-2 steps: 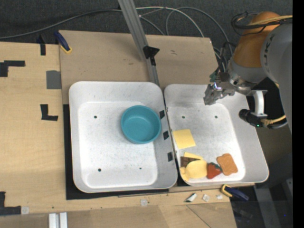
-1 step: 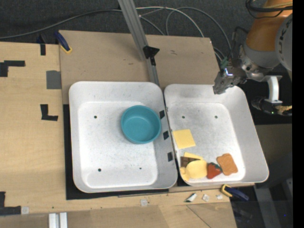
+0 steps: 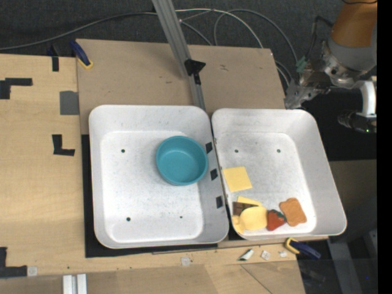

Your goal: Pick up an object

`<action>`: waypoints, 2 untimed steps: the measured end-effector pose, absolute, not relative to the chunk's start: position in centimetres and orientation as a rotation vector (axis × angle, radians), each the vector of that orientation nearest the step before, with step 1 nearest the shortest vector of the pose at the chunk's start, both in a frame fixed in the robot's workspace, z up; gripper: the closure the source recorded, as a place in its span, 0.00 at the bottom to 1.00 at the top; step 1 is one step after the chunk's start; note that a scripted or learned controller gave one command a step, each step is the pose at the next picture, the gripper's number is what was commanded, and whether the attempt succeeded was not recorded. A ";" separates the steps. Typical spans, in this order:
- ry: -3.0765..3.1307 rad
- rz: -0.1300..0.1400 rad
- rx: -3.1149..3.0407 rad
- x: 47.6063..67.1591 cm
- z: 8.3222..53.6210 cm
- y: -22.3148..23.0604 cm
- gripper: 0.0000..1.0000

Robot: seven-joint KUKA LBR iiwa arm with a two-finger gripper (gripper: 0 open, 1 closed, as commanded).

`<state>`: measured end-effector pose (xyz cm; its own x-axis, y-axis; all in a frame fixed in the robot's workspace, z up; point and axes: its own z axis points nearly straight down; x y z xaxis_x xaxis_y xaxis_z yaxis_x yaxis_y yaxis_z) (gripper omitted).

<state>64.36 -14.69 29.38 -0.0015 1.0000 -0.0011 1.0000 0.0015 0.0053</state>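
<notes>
Grey gripper [image 3: 300, 90] hangs beyond the right bin's [image 3: 318, 141] far right corner; whether it grips anything I cannot tell. Teal bowl [image 3: 180, 160], yellow square [image 3: 236, 179] and toy foods [image 3: 269, 216] lie untouched; nothing is picked.

This looks like a robotics lab. A plywood bench [image 3: 37, 164] carries two shallow white bins [image 3: 104, 164] side by side, with black tape marks [image 3: 61, 144] near its left edge, loose cables [image 3: 245, 23] trailing past its far edge, a slanted metal pole [image 3: 174, 26], and probably clamps at its corners.
</notes>
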 end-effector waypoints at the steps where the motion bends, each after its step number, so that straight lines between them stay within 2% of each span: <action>1: 2.228 0.000 2.217 62.8 29.1 -9.5 1.00; 2: 2.230 -0.004 2.219 60.8 26.7 -5.0 1.00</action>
<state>60.82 -5.02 26.65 -0.0049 1.0000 0.0009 1.0000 0.0049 -0.0043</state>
